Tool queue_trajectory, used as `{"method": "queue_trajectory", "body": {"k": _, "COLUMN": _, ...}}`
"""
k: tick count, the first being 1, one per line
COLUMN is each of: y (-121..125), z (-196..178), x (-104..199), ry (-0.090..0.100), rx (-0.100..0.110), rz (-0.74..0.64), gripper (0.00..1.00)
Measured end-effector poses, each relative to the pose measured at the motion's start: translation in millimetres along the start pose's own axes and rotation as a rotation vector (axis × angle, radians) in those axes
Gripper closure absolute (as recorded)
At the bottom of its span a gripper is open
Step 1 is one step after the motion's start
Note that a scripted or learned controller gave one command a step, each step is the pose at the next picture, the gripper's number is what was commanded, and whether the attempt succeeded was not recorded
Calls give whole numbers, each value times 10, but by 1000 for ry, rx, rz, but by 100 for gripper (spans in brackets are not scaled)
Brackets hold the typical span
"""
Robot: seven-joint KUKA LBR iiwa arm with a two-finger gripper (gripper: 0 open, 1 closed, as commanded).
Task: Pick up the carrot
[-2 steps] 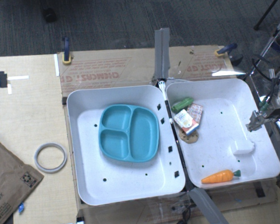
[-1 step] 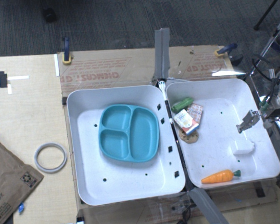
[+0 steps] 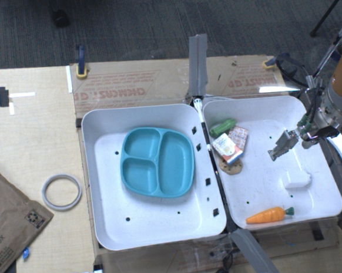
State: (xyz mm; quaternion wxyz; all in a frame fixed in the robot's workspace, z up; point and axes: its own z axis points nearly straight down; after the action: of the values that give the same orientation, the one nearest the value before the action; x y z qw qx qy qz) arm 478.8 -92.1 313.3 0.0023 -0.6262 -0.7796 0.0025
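The carrot [image 3: 268, 215], orange with a small green top pointing right, lies flat on the floor of the right bin [image 3: 263, 187], close to its front wall. My gripper [image 3: 280, 145] hangs over the middle right of that bin, well behind the carrot and a little to its right, clear of it. Nothing shows in the gripper. The arm reaches in from the right edge.
A small white block [image 3: 298, 182] lies between gripper and carrot. At the right bin's back left sit a green vegetable [image 3: 223, 127], a small snack box [image 3: 227, 148], a packet [image 3: 239, 136] and a cookie [image 3: 231, 167]. The left bin holds a teal divided plate [image 3: 158, 161].
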Motion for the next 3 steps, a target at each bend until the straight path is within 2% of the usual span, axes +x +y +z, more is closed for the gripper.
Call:
{"method": "queue_trajectory", "body": {"k": 1, "y": 182, "z": 1237, "x": 886, "ry": 1, "rx": 3, "rz": -124, "gripper": 0}}
{"method": "queue_trajectory", "body": {"k": 2, "y": 46, "z": 1016, "x": 246, "ry": 0, "rx": 0, "rz": -133, "gripper": 0}}
{"method": "queue_trajectory", "body": {"k": 3, "y": 43, "z": 961, "x": 237, "ry": 2, "rx": 7, "rz": -130, "gripper": 100}}
